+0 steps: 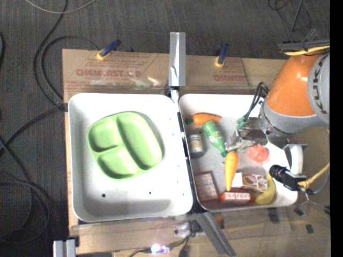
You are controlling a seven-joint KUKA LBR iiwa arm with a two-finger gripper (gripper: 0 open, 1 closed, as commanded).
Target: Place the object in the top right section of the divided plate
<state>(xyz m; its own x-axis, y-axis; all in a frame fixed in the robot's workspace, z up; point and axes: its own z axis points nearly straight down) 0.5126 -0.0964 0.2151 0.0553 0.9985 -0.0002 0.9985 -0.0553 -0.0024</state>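
A green divided plate (126,144) with three sections lies in the left bin (80,197). My gripper (239,138) hangs low inside the right bin (187,103), under the grey and orange arm. It is just above the leafy end of a long orange carrot (230,169) and right beside a green bottle (214,137). The wrist hides whatever lies directly under it.
Also in the right bin are a second carrot (202,119) at the back, a small can (195,144), a pink-red object (259,153), a banana (267,192), a brown packet (205,185), a printed box (253,181) and a red bar (236,197). A metal post (177,58) stands behind the bins.
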